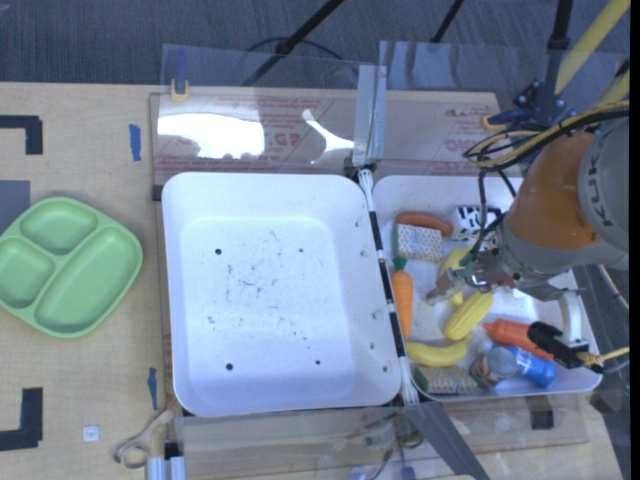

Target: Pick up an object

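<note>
At the right bin's (pixel 575 393) near edge I see a banana (pixel 437 352) and a blue bottle (pixel 528 367). Mid-bin, my gripper (pixel 458 283) hangs just over a corn cob (pixel 468 314); its grip I cannot tell. A carrot (pixel 402 298) lies along the left wall.

1 grey arm (pixel 600 183) in from the right edge, upper links cut off by the frame. Orange band (pixel 548 203) above the wrist, facing the camera. Wrist pitched down and to the left. Gripper (pixel 462 280) low at the end of the wrist, metal parts and dark cabling bunched around it. Yellow and black cables (pixel 520 128) looped over the top of the arm near the orange band. Fingertips lost in the clutter beneath, so jaw state unreadable from this angle.
</note>
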### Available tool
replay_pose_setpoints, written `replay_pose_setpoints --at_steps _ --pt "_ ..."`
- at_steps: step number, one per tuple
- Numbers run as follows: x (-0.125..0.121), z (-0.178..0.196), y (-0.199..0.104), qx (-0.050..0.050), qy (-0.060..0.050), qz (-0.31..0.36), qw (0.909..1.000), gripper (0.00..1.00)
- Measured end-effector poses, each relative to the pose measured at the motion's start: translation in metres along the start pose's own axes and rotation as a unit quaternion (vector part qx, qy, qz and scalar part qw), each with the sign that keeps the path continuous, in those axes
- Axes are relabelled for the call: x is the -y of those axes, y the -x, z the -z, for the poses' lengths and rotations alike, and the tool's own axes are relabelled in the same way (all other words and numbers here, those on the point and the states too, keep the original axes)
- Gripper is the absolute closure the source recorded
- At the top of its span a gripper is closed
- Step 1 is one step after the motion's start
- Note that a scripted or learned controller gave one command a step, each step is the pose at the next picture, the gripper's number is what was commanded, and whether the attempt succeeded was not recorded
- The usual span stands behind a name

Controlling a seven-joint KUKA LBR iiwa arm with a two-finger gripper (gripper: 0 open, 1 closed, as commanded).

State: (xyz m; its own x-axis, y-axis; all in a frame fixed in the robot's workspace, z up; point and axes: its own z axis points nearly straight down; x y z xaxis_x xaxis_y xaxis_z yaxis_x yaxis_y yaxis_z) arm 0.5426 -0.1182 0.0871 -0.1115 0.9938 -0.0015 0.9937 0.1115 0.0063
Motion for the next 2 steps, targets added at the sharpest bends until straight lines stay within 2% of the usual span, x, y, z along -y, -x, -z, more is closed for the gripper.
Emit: replay_pose_setpoints --at_steps 1,2 --pt "-0.013 0.027 -0.004 -0.001 -0.002 0.053 0.9986 0.0" --pt "-0.009 0.0 -0.005 -0.001 -0.001 0.029 0.9996 0.0"
